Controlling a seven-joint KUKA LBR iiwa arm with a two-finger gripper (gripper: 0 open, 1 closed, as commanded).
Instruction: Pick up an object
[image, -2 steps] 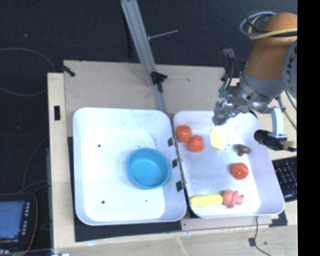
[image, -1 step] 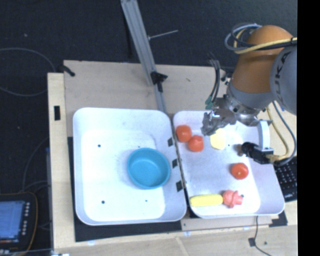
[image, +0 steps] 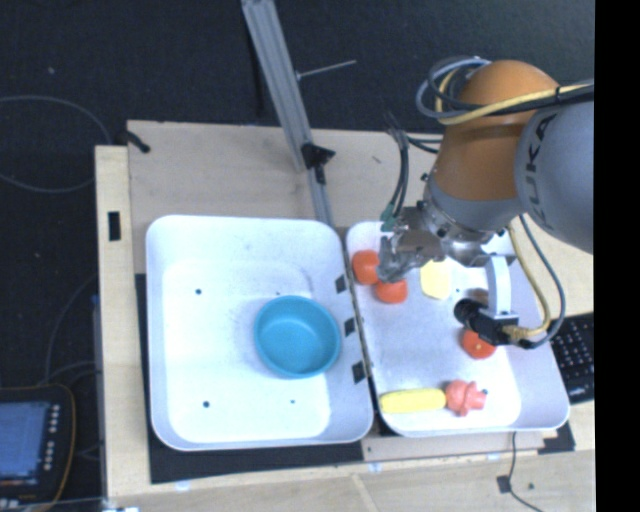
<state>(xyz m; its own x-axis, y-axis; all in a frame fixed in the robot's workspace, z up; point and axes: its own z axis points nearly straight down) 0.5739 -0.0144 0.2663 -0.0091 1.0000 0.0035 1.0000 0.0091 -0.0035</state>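
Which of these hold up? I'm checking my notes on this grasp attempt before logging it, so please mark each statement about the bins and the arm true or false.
1. A blue bowl sits in the left bin. True.
2. The gripper is over the left bin. False: it is over the right bin, near its upper left corner, beside two orange-red objects.
3. A yellow object lies near the right bin's front edge, beside a pink object. True.
4. The blue bowl is tipped on its side. False: it sits upright, opening upward.
5. The left bin holds several small toys. False: the bowl is the one object there.
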